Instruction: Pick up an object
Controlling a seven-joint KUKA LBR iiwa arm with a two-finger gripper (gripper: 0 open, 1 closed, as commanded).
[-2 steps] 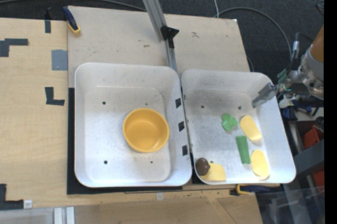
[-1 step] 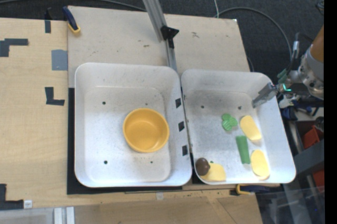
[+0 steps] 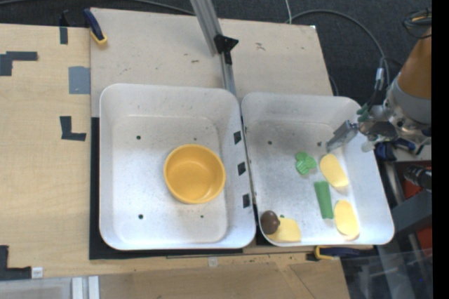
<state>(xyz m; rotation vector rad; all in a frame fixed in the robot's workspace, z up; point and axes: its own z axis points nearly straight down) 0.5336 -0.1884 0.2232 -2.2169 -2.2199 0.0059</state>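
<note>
A yellow bowl (image 3: 194,173) sits in the left bin (image 3: 116,108). The right bin (image 3: 280,108) holds a brown ball (image 3: 269,221), green pieces (image 3: 305,164) and yellow pieces (image 3: 334,171). The gripper (image 3: 342,135) hangs over its upper right, apparently holding nothing; I cannot tell its opening.

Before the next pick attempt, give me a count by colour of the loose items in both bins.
Yellow: 4, namely the round yellow plastic bowl in the left bin and three pale yellow oval pieces in the right bin.
Green: 2, a small green ridged round piece and a green stick-shaped piece.
Brown: 1, a small dark brown ball.
Total: 7
</note>
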